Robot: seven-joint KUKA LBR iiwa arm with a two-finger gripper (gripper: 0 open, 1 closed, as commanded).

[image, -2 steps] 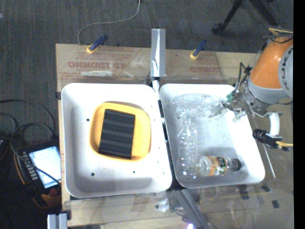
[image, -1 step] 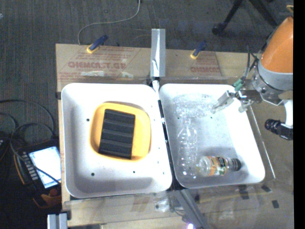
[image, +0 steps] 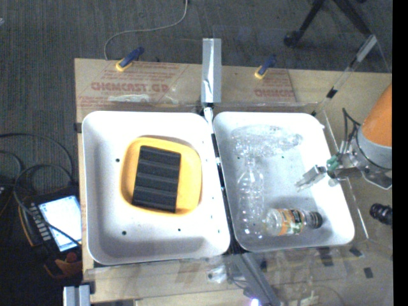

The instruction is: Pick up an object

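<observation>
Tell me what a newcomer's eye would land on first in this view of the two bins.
The yellow dish carrying a ribbed black block stands out first, sitting in the middle of the left bin. Next come the clear plastic bottles in the right bin, one with an orange label lying near its front edge. At that bin's right rim the gripper reaches in under the arm's orange band.

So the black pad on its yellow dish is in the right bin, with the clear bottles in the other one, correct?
Not quite. The camera view shows the black pad on its yellow dish in the left bin; the clear bottles lie in the right bin.
</observation>
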